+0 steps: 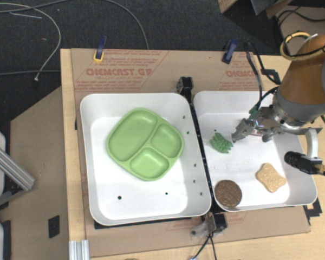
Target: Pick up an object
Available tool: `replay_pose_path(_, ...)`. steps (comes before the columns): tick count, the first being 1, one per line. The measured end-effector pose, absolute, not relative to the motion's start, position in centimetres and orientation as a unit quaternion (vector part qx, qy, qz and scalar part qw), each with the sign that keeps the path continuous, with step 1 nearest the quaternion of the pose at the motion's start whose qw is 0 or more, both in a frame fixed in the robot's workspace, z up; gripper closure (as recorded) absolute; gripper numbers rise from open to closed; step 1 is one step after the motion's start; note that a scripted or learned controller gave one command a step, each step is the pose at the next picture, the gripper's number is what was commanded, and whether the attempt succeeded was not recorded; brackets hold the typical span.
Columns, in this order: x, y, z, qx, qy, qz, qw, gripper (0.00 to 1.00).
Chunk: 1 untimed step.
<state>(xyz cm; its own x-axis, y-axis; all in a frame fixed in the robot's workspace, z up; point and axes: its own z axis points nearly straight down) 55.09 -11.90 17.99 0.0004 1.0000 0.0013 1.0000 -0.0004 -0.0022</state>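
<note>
The hand (241, 134) hangs low over the right bin (244, 104), reaching in from the arm's grey wrist with its orange band (309, 72). Its two fingers (239, 130) point toward the left of the view and stand a little apart, with nothing between them. Just beyond the fingertips, slightly lower in the view, lies a small green knobbly toy (221, 143) on the bin floor, near the hand but not touching it. Below the hand, toward the near rim, rests a tan cracker-shaped piece (271, 177), and to its left, against the bin's near corner, sits a round brown cookie-like disc (228, 193). Well away on the far side of the green toy, in the left bin (97, 145), a light green divided plate (145, 143) with three compartments lies flat. Both bins rest on a cardboard-covered surface (151, 69), held by blue clamps (101, 47) at its far edge.
</note>
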Motion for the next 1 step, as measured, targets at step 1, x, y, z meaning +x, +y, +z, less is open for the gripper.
replay_pose_path(1, 55.53, -10.98, 12.93, -0.707, -0.707, 0.0015, 0.004, 0.00)
